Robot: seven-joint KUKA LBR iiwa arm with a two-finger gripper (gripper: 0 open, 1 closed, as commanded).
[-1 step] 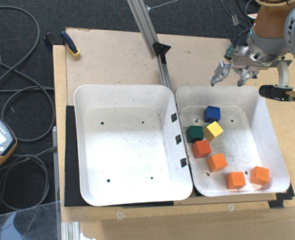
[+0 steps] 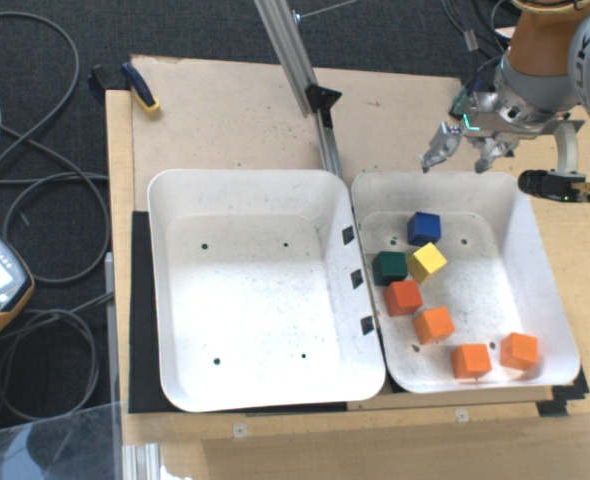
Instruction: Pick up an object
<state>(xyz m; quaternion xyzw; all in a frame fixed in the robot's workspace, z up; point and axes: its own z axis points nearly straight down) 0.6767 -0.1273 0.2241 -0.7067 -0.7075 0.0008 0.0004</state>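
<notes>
Across the wooden counter point(image 2: 235, 118) sit two shallow white bins side by side: the left bin point(image 2: 175, 268) and the right bin point(image 2: 540, 278), which carries all the blocks. They lie in a loose scatter: a blue cube point(image 2: 424, 227) at the far side, a yellow cube point(image 2: 428, 260) touching it, a green cube point(image 2: 390, 266) just beside that, then four orange cubes running toward the near right corner, the first point(image 2: 403, 296) next to the green. These look like small rigid blocks, probably light and smooth-sided, best taken across two opposite flat faces; the orange cube point(image 2: 520, 350) near the corner stands clearest of its neighbours. Above the right bin's far rim hangs the pincer point(image 2: 465, 153), its fingers apart, holding and touching nothing.
</notes>
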